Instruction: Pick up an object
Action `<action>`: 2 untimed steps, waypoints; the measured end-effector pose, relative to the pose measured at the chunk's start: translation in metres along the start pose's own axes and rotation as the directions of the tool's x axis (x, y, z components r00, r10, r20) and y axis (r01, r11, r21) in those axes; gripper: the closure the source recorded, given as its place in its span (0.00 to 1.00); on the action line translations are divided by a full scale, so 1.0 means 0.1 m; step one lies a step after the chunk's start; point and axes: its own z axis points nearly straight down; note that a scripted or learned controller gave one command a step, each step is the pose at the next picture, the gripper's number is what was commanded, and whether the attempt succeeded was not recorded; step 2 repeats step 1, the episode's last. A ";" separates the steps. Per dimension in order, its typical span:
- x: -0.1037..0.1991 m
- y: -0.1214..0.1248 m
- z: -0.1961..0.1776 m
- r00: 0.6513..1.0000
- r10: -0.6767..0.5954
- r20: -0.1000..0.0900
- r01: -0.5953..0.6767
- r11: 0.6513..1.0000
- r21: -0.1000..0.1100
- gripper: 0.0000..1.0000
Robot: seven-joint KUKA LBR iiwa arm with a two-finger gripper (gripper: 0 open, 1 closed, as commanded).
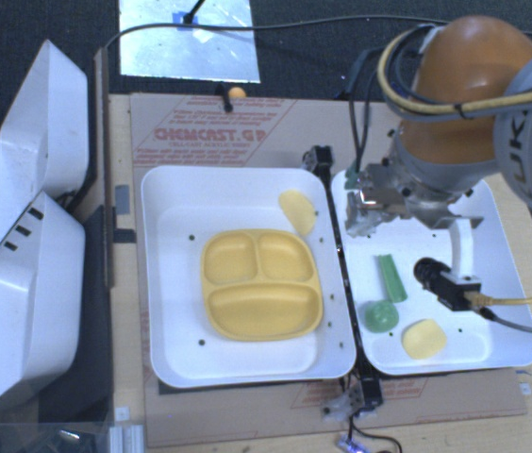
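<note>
My gripper (364, 211) hangs over the far left part of the right bin (509, 281), under the arm's orange band. A green flat stick (390, 277) lies just below it in the bin, apart from it. A round green piece (380, 316) and a pale yellow lump (423, 339) rest near the bin's front edge. In the left bin (167, 281) sits a yellow divided plate (261, 284), with a pale yellow oval piece (297, 211) at its far right corner.
A black fitting (441, 285) with a yellow cable hangs off the arm over the middle of the right bin. The divider between the bins (338, 253) runs just left of the gripper. White covers (30, 243) stand at the bench's left.
</note>
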 end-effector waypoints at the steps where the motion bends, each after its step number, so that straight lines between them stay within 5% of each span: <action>1: 0.45 0.24 -0.10 1.000 0.000 0.000 0.000 1.000 -0.001 1.00; 2: 0.45 0.24 -0.10 1.000 0.000 0.000 0.000 1.000 -0.001 1.00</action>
